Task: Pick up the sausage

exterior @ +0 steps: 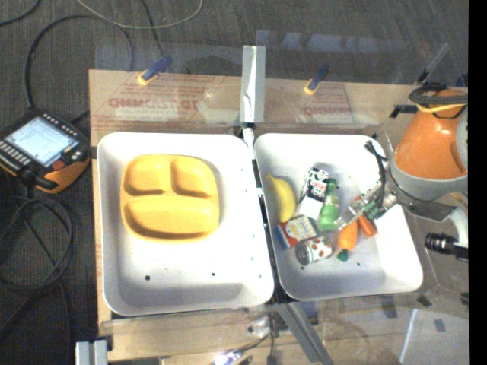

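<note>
The sausage [367, 226] is a short reddish-orange piece lying in the right bin [396, 276], toward its right side. An orange carrot [347, 237] with a green tip lies right beside it on the left. My gripper [370, 204] hangs low over the right bin, reaching in from the right, and its tip is just above the sausage's upper end. The tip looks very close to the sausage, but whether they touch is too small to tell.
The right bin also holds a yellow banana [283, 196], a black-and-white carton [316, 185], a green bottle [329, 211], a small box [298, 227] and a can [313, 252]. A yellow divided plate [171, 197] lies in the left bin [122, 280].
</note>
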Controlling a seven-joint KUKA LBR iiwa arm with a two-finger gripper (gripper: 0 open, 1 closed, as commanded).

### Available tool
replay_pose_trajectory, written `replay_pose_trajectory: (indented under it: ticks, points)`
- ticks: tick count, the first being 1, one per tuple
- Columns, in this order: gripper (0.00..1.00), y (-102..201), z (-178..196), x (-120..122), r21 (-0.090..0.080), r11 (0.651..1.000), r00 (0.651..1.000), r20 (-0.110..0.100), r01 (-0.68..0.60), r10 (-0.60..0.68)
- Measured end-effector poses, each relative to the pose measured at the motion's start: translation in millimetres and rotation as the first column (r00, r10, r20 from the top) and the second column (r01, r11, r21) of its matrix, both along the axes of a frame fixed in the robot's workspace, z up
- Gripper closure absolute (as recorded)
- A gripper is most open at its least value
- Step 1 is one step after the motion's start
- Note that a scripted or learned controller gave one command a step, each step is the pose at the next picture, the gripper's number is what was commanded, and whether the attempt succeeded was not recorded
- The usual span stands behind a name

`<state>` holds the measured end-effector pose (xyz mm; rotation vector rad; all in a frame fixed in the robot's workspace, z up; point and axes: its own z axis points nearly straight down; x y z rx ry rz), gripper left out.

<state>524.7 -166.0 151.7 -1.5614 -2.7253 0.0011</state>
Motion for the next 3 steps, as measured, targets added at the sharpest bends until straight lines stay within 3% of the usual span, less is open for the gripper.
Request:
replay_pose_trajectory:
  ticks: [1,2,3]
  points:
    - [1.00,16.7,41.5,29.3,0.000,0.993,0.993,0.002,0.118,-0.118]
    - [1.00,28.8,64.0,5.7,0.001,0.973,0.973,0.001,0.230,-0.230]
    - [1.00,32.4,58.1,-5.8,0.001,0.927,0.927,0.002,0.376,-0.376]
